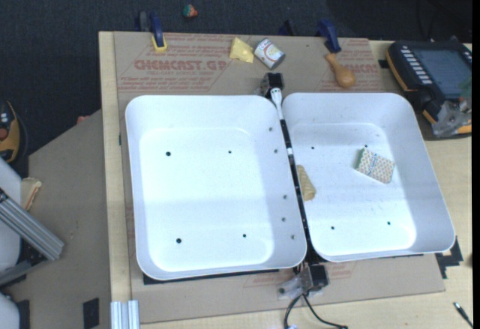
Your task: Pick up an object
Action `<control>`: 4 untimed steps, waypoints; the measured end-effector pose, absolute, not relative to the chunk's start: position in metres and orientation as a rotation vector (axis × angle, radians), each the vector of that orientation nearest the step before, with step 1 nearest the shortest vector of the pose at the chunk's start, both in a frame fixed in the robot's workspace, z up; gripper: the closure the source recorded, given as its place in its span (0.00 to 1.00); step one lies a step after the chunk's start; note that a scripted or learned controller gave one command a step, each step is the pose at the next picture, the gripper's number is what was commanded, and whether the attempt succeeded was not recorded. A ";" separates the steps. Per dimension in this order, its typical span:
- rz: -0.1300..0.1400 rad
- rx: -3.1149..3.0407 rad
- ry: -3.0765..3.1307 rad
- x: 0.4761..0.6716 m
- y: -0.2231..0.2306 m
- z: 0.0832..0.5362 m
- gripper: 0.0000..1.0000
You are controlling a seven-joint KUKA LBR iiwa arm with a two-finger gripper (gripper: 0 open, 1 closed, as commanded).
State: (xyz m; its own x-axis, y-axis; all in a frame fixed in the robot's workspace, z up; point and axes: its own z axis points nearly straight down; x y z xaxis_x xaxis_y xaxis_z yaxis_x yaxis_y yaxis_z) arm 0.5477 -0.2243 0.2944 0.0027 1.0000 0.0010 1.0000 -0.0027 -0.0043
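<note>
The left shallow white plastic bin [142,170] sits on a brown cardboard sheet [187,65]. Beyond the bins, at the far edge, lie a yellow wedge-shaped block [241,50] and, just beside it, a small white box [269,53]. A flat tan scrap [305,182] rests at the left wall of the right shallow white plastic bin [420,192]. A small square patterned packet [375,165] lies tilted right of that bin's middle. The gripper's state cannot be told.

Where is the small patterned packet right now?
The patterned packet lies in the right bin, in its upper right part, well right of the tan object by the bins' shared edge.
</note>
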 end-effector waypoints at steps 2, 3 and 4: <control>0.004 -2.203 -2.226 0.547 -0.052 0.284 1.00; -0.026 -2.223 -2.239 0.563 0.002 0.457 1.00; 0.013 -2.213 -2.217 0.498 0.020 0.365 1.00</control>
